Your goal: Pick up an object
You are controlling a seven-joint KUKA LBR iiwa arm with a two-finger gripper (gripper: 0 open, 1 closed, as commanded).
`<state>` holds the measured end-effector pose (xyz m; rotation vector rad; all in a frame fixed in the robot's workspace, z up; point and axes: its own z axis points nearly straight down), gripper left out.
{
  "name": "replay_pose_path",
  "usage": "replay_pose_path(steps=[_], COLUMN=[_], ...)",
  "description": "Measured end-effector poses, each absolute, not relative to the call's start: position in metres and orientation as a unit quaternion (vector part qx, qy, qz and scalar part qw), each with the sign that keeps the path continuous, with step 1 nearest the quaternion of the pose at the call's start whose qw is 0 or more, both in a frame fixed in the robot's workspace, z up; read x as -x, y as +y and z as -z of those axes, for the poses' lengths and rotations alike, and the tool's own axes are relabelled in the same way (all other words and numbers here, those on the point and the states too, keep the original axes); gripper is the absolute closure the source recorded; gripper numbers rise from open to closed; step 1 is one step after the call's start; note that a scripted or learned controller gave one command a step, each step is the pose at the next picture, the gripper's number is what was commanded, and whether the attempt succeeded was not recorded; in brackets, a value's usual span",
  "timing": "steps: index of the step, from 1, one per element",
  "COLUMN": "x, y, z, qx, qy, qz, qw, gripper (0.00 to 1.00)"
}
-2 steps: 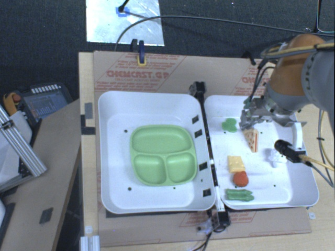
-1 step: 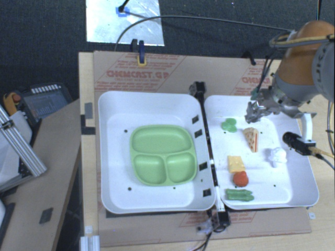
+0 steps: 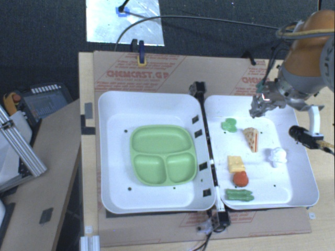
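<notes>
Over the far part of the right bin [image 3: 301, 192], the end effector [image 3: 257, 110] hangs at the end of the grey arm with its orange band [image 3: 310, 38]; whether it is released or clenched cannot be told from this angle, and nothing is seen between its tips. Taking the end effector as the landmark: a small green leafy piece [image 3: 229, 124] lies on the bin floor just to its near-left, and a tan wedge-shaped piece [image 3: 252, 139] lies near it, just below in the view. Further from it toward the front of the bin sit a yellow block [image 3: 236, 163] with a red round piece [image 3: 241, 179] touching its near edge, and beyond those, close to the front rim, a green pod-like piece [image 3: 239, 194]. A white crumpled piece [image 3: 277, 156] rests well to the near-right of the end effector. All six lie apart from the end effector, on the bin floor. Well to its left, across the divide between bins, the left bin [image 3: 112, 119] holds a light green three-compartment plate [image 3: 160, 154], sitting flat. Both bins rest on a cardboard sheet [image 3: 172, 69] on the worktop [image 3: 60, 156].
</notes>
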<state>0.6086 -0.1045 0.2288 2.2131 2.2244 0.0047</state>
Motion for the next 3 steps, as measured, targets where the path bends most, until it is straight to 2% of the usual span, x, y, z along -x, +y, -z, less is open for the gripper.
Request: replay_pose_path(steps=[1,2,3], x=[-0.619,-0.62,-0.634], y=[-0.054,0.002,0.058], z=[-0.221,-0.213,-0.214], qx=[-0.704,-0.704,-0.703], qy=[0.71,0.71,0.711], qz=[-0.0014,-0.0011,-0.0021], qw=[0.0,0.0,0.0], gripper=[1.0,1.0,1.0])
